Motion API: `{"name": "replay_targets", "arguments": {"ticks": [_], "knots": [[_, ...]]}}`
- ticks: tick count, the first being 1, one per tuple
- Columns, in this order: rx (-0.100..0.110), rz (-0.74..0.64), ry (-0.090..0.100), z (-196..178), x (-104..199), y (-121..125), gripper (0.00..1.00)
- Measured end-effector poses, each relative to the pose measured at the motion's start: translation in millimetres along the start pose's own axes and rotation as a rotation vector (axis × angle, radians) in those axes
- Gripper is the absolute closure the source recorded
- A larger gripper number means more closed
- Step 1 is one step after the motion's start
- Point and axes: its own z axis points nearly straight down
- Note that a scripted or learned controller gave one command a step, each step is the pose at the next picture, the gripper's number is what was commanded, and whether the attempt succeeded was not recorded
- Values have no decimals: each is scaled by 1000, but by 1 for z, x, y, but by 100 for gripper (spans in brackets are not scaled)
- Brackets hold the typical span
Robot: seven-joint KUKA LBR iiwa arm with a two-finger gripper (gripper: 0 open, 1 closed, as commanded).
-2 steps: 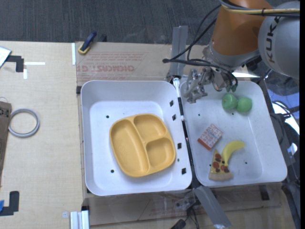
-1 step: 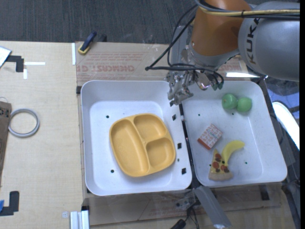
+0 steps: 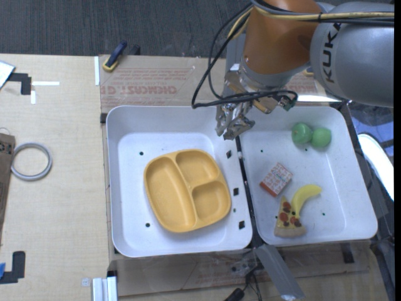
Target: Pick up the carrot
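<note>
A: What lies around the gripper (image 3: 233, 125)?

B: It hangs over the back end of the ridge where the left bin (image 3: 119, 187) and right bin (image 3: 360, 193) meet. Directly beneath the jaws is that ridge.

A: And to their left?

B: Bare white floor, then the yellow divided plate (image 3: 187, 190) fills the middle.

A: To their right?

B: Open floor until the two green balls (image 3: 311, 135). Nearer the front, a small box (image 3: 276, 179), banana (image 3: 306, 197) and pizza slice (image 3: 289, 218) crowd together.
</note>
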Motion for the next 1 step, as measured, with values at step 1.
{"name": "replay_targets", "arguments": {"ticks": [1], "knots": [[15,-65,-17,81,-41,29,100]]}}
